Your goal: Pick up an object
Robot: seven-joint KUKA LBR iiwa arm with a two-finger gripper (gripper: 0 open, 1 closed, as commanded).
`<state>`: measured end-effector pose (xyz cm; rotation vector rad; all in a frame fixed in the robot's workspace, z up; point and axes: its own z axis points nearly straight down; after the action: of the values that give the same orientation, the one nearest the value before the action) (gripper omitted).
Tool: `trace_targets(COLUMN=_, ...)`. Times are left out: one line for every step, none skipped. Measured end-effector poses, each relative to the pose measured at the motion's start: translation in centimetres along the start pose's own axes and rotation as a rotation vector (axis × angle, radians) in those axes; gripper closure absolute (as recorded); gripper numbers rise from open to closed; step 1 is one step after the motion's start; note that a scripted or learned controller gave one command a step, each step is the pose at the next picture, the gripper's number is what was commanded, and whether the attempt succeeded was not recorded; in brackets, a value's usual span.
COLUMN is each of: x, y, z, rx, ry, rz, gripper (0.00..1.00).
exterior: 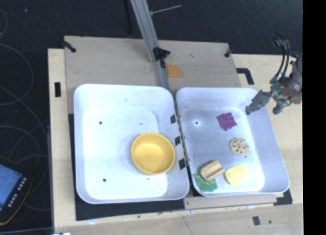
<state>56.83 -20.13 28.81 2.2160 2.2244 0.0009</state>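
Observation:
My gripper (pixel 266 106) hangs over the far right rim of the right bin (pixel 204 101), open, with nothing between its fingers. Inside that bin, a purple piece (pixel 226 121) lies left of and below the gripper. A round speckled cookie (pixel 238 146) sits nearer the front. At the front edge lie a tan bread roll (pixel 211 169), a yellow block (pixel 237 175) and a green scrap (pixel 204 182). A yellow bowl (pixel 153 153) stands upright in the left bin (pixel 102 107).
A grey metal rail (pixel 145 23) slants down from the top to the gap between the bins. An orange tag (pixel 173 70) lies on the board behind them. Cables and a tablet (pixel 10 188) sit at the far left.

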Motion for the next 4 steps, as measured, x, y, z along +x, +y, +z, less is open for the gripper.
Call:
trace_targets(x=0.0, y=0.0, z=0.0, rx=0.000, ry=0.000, rz=0.000, gripper=0.00)
trace_targets(x=0.3, y=-0.6, z=4.5, rx=0.004, ry=-0.001, rz=0.004, gripper=0.00)
trace_targets(x=0.1, y=0.0, z=9.0, rx=0.005, ry=-0.002, rz=0.006, gripper=0.00)
trace_targets(x=-0.4, y=0.5, z=15.0, rx=0.006, ry=-0.001, rz=0.006, gripper=0.00)
